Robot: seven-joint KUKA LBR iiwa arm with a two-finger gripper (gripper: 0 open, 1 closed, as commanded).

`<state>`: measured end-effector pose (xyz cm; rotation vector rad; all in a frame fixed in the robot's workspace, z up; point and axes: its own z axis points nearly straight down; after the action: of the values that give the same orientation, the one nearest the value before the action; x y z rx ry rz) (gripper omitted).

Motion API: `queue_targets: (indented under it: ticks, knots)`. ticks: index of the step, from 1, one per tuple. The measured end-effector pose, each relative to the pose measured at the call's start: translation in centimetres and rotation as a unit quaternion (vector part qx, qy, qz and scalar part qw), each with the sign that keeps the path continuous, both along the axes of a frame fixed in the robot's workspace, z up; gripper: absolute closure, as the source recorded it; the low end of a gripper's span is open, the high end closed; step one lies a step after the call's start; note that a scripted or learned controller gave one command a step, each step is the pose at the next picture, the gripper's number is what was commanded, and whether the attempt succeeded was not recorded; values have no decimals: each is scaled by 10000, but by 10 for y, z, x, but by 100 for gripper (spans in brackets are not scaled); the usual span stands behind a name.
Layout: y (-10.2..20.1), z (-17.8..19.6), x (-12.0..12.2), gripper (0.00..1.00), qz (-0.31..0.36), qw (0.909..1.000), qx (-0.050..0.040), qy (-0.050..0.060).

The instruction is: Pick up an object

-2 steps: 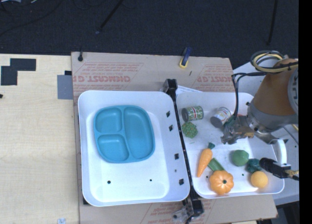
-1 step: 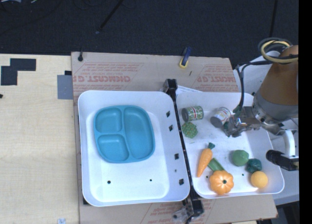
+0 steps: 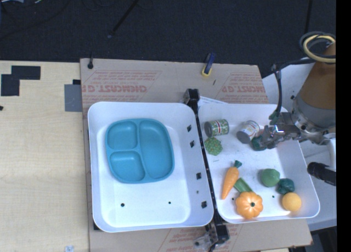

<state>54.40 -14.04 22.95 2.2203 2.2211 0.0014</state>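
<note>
Fingers dark, over right bin, near shiny silver can, tipped

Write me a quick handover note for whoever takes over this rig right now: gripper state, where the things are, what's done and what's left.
Gripper: low over the right bin, near its back right, beside the silver can. Nothing seen between its fingers.
Right bin holds: green-label can, broccoli, carrot, orange pumpkin, green round piece, dark green piece, lemon.
Left bin holds a blue divided plate.
Done: arm is down at the objects.
Left: grasp one and lift it.
</note>
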Motion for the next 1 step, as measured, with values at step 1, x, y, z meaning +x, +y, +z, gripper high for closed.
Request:
queue_targets:
  ticks: [1]
  knots:
    - [47, -2, 25, 100, 21, 10000, 9, 15]
